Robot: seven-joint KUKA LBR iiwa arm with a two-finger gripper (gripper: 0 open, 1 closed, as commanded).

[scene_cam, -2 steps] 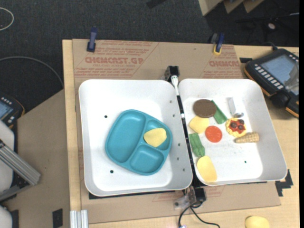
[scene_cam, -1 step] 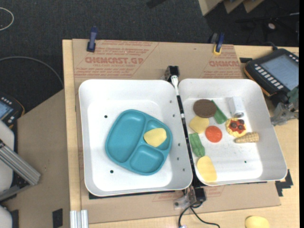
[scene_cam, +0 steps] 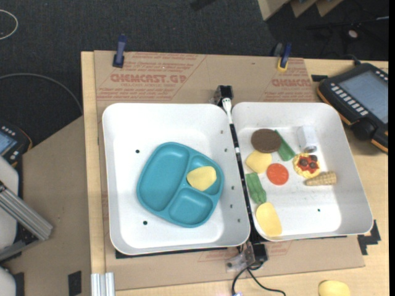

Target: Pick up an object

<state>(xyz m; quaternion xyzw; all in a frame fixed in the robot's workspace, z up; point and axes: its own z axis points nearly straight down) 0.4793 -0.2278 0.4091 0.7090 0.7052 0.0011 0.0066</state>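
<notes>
Lighting: bright, even, overhead; no hard hotspots. White bins [scene_cam: 117, 184] near blown out, esp. flat floors; rims read as soft grey shading. Shadows: faint, short, under teal plate [scene_cam: 166, 190] and along divider btwn bins. Dark carpet [scene_cam: 49, 29] at top underexposed, little detail. Focus: fair at centre, small food pieces [scene_cam: 278, 165] slightly soft; low res, some compression noise. Mild softness twd corners. Tablet screen [scene_cam: 364, 91] shows weak sheen.
</notes>
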